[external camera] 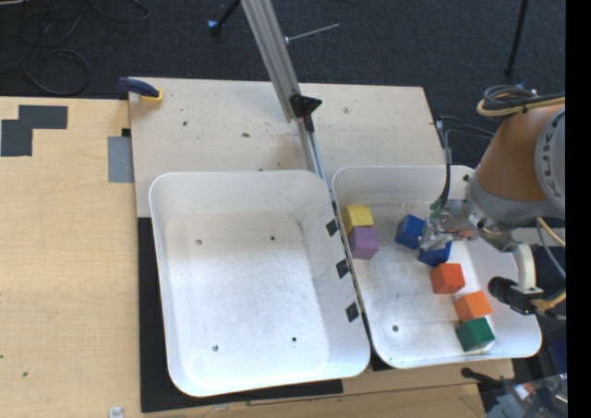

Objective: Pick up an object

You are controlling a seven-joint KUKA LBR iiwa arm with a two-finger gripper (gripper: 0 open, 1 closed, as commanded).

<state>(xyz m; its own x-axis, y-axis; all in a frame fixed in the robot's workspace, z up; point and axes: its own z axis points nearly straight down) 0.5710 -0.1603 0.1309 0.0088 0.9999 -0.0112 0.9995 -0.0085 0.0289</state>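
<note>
Tool (437, 239) low in right bin (406, 352), at the blue blocks (411, 231); finger state impossible to tell.

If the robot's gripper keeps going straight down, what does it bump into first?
Probably the blue block right under the gripper, in the right bin. Depth is hard to judge from above.

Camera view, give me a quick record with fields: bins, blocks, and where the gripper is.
bins: left bin and right bin, side by side
blocks in right bin: yellow block, purple block, blue block, second blue block, red-orange block, orange block, green block
gripper: down between the two blue blocks
grasp: cannot tell
</note>
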